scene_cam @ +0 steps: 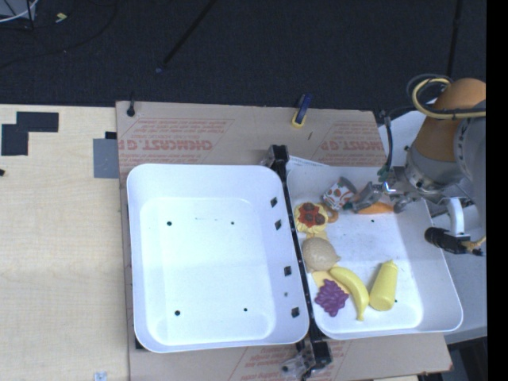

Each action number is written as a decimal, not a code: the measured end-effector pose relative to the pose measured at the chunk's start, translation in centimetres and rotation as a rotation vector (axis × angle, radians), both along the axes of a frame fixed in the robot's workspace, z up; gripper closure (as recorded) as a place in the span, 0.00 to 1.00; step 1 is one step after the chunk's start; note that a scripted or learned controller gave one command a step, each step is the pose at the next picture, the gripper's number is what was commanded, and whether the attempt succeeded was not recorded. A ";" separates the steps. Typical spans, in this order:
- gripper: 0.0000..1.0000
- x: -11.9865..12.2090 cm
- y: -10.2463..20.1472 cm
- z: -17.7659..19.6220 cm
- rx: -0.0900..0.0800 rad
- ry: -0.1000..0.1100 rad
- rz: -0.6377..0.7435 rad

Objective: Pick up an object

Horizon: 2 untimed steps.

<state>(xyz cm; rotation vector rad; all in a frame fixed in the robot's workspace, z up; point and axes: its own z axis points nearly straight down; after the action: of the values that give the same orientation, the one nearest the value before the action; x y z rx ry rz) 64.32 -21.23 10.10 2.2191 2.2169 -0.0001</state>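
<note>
The right bin (pixel 429 292) holds several toy foods. They include a red and yellow piece (pixel 311 215), a beige rounded piece (pixel 320 252), a banana (pixel 351 288), purple grapes (pixel 331 296) and a yellow bottle-like piece (pixel 383 286). A small grey and red toy (pixel 340 194) lies near the bin's far edge. My gripper (pixel 382 197) is low over the far right part of this bin, right at a small orange piece (pixel 375 209). Whether the orange piece is gripped is hidden by the wrist.
The left bin (pixel 159 213) stands beside the right one, with a black divider (pixel 287 244) between them. Both rest on a cardboard sheet (pixel 198 137). The grey arm with its orange band (pixel 448 117) comes in from the right.
</note>
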 end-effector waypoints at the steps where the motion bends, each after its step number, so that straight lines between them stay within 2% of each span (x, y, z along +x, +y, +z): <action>1: 0.00 -5.5 0.0 -1.5 0.005 0.011 0.000; 2: 0.00 -12.2 0.0 -1.4 0.006 0.011 -0.001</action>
<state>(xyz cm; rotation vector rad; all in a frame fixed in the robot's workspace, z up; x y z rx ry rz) 52.14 -21.28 8.73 2.2283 2.2249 -0.0049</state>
